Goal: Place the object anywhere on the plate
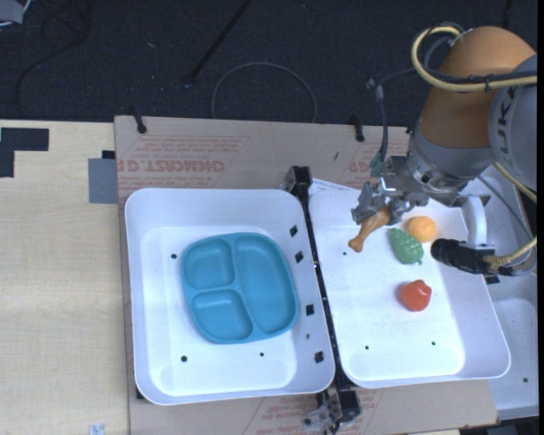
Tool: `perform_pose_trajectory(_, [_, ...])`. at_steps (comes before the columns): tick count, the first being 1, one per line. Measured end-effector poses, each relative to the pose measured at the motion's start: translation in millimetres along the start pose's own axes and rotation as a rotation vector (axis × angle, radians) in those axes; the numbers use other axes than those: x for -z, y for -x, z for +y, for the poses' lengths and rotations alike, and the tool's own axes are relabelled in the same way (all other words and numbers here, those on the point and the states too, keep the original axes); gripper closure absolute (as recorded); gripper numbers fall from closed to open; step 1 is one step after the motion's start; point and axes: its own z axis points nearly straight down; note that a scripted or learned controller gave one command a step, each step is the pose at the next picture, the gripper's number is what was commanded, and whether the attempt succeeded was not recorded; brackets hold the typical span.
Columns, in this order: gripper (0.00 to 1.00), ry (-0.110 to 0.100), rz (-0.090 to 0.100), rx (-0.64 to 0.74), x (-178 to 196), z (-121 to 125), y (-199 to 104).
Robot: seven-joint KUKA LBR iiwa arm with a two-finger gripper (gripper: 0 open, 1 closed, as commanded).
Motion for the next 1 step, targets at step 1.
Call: perform_pose_trajectory(1, [1.00,0.000,0.000,0.001,-11.0,-3.9,-56.4])
